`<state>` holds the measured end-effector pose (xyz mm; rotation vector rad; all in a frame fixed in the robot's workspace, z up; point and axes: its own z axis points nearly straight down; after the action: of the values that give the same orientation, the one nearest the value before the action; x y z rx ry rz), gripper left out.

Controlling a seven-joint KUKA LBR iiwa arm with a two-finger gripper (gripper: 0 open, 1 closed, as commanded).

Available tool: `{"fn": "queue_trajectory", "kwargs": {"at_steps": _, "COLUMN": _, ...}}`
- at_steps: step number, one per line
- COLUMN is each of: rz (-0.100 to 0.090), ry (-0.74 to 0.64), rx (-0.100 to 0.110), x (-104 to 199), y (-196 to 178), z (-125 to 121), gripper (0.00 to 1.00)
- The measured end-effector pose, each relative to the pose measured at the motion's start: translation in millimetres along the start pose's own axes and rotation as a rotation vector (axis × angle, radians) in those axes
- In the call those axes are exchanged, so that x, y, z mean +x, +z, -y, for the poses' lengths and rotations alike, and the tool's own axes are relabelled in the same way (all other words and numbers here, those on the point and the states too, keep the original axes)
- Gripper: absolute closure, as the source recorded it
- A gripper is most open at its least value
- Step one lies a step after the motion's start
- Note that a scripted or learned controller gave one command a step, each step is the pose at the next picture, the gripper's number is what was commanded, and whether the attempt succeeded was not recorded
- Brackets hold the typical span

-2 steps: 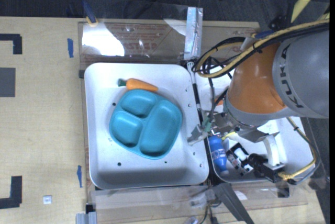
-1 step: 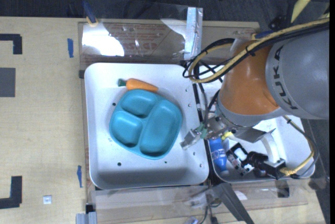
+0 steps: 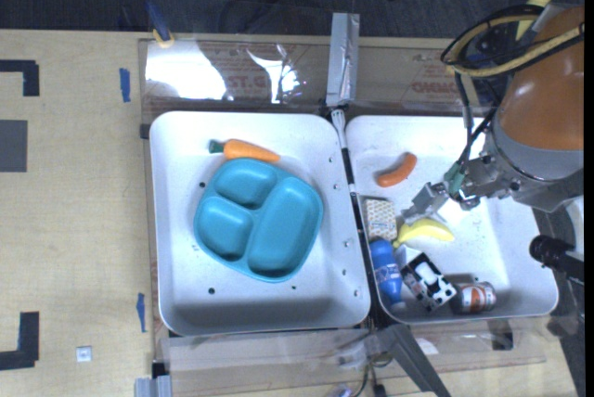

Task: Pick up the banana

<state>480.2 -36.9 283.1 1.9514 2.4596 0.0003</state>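
Yellow curved banana [image 3: 424, 233] lies unlifted on the right white bin's [image 3: 524, 298] floor, metal two-finger gripper [image 3: 436, 198] poised just at its twelve o'clock; jaw state unclear, grasp undone.

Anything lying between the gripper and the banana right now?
No. In the camera view the gripper hangs just above the banana, with only bare white floor of the right bin showing between them.
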Motion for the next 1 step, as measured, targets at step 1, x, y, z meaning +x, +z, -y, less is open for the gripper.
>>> {"fn": "queue_trajectory", "kwargs": {"at_steps": 1, "rz": -0.002, "ry": -0.111, "rx": 0.002, "x": -32.4, "y": 88.2, "z": -0.8, "gripper": 0.00}}
